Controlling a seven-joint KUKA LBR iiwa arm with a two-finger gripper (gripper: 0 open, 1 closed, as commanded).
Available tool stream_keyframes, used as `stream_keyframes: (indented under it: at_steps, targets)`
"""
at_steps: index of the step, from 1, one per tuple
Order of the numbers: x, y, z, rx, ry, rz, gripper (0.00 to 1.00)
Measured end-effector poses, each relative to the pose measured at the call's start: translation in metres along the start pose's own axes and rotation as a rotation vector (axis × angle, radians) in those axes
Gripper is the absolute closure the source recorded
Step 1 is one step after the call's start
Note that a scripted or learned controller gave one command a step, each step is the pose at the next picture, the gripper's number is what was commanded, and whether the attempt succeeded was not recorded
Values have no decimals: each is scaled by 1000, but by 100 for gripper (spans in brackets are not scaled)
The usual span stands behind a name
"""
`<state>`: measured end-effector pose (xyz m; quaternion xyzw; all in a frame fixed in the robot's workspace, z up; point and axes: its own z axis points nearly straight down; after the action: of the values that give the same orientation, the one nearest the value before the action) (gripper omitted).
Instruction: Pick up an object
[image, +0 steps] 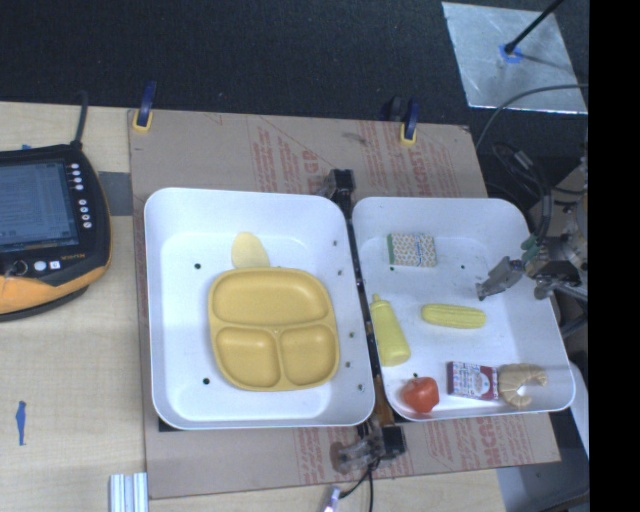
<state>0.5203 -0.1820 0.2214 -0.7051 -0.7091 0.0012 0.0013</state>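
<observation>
Corn cob (453, 316), right bin (470, 215): likely light, rigid, smooth plastic; grip across its narrow middle; end effector (497, 281) nearby, fingers spread, holding nothing.

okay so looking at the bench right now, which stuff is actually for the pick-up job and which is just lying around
For the job: gripper over the right bin; in that bin, corn cob, yellow bottle, tomato, red carton, bread roll, patterned packet; in the left bin, yellow divided tray.

Lying about: control tablet, clamps on the cardboard.
</observation>
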Motion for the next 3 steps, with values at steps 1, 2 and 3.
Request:
stream_keyframes:
  at_steps: [1, 2, 3]
  targets:
    - [52, 51, 29, 0, -2, -3, 0]
    - [67, 23, 127, -7, -4, -1, 0]
    - [-2, -26, 130, -1, -1, 4, 0]
